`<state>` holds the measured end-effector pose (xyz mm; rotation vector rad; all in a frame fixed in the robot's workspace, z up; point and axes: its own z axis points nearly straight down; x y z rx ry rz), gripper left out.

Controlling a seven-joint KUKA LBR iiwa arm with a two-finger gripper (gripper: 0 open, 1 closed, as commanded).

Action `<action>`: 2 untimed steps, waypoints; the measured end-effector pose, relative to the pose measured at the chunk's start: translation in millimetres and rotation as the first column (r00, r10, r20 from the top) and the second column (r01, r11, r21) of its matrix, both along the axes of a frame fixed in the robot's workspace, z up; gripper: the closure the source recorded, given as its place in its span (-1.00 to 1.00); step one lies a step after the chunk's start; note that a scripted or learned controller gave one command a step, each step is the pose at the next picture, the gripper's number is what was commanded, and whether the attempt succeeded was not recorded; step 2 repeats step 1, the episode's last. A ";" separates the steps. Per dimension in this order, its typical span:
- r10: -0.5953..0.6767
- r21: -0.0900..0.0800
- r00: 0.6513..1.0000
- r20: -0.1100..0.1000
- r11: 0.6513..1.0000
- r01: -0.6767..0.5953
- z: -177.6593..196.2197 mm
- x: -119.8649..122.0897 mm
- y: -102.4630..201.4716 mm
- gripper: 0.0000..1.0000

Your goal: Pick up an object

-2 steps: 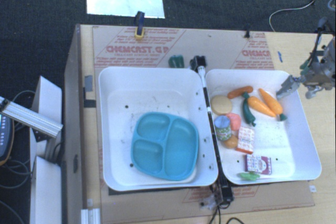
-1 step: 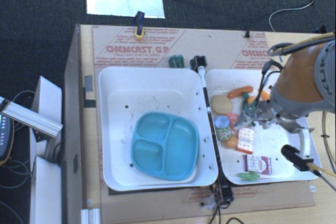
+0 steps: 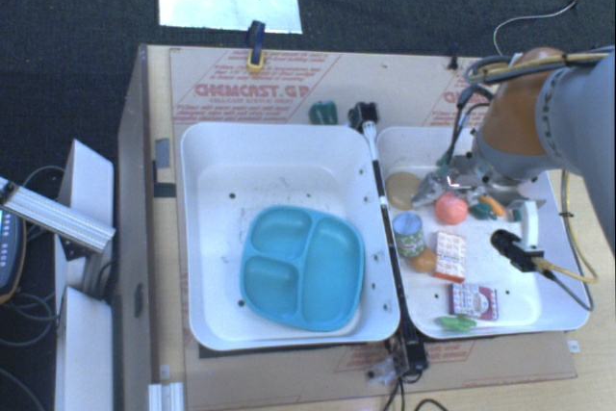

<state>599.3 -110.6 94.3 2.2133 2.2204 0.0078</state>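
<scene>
My gripper (image 3: 439,190) hangs low over the upper part of the right bin (image 3: 553,308), below the orange band of the arm. A salmon-red ball (image 3: 450,209) lies just under and in front of it, touching or nearly touching it. Left of the gripper lies a tan round disc (image 3: 401,186). A small orange piece (image 3: 490,204) sits to the right of the ball. I see nothing held in the gripper.
Also in the right bin are a green-labelled can (image 3: 408,235), an orange-and-white packet (image 3: 449,256), a red-and-white packet (image 3: 474,301) and a green item (image 3: 454,323). The left bin (image 3: 207,207) holds a blue divided plate (image 3: 301,267).
</scene>
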 end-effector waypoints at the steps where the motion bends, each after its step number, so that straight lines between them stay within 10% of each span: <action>1: 0.001 0.001 1.000 -0.004 1.000 -0.001 8.4 -1.0 0.1 1.00; 2: 0.001 0.001 1.000 -0.004 1.000 -0.001 8.4 -1.0 0.1 1.00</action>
